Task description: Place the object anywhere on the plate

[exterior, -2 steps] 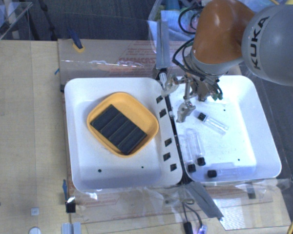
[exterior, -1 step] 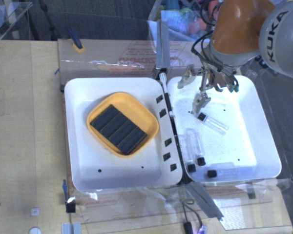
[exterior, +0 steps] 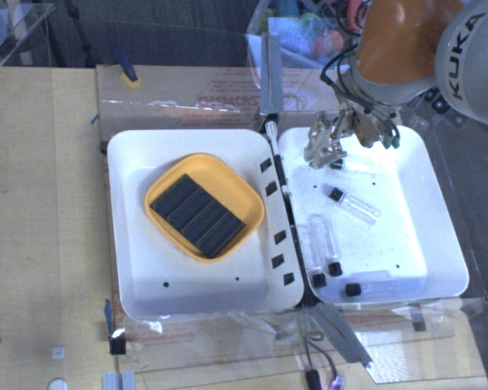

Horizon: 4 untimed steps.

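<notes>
In right bin [exterior: 439, 218]: clear vials w/ black caps [exterior: 351, 202] seen lying loose, none moved yet.
Plate [exterior: 248, 197]: yellow, left bin, dark ridged slab carried.
Gripper [exterior: 324, 151]: over right bin's far end; finger state can't be told.
Left: grasp, transfer.

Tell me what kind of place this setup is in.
Most likely a robotics lab test bench, not a kitchen or factory: a KUKA arm reaches over two taped-down white bins, one holding a yellow plate, with a crate of assorted objects behind.
</notes>
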### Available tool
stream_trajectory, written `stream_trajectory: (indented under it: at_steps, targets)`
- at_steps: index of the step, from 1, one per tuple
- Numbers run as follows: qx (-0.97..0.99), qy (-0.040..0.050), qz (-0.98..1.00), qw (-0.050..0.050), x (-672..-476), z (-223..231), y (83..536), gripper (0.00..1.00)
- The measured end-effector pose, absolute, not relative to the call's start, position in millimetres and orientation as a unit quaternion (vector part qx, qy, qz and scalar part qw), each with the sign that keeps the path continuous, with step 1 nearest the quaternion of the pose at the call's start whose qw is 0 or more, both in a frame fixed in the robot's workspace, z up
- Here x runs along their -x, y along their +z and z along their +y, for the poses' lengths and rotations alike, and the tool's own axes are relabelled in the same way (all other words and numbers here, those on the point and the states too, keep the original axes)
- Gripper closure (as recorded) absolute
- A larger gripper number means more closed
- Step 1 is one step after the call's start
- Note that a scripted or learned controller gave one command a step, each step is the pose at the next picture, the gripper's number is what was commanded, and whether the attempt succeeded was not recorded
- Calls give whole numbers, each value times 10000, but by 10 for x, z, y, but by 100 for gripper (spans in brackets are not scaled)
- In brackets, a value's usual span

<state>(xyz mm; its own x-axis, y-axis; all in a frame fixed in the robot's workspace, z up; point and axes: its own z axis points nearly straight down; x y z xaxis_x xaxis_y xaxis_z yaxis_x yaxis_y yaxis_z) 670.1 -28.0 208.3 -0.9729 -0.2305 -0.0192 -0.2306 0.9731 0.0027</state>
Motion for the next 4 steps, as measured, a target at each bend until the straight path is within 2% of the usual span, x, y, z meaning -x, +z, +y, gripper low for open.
stream_trajectory:
  at_steps: [1, 3, 4]
  targets:
    - [1869, 9, 9824, 25, -6676, -102, 1863, 100]
    - [3374, 12, 9413, 29, -6630, 278, 1863, 100]
    - [3374, 14, 9414, 30, -6630, 276, 1863, 0]
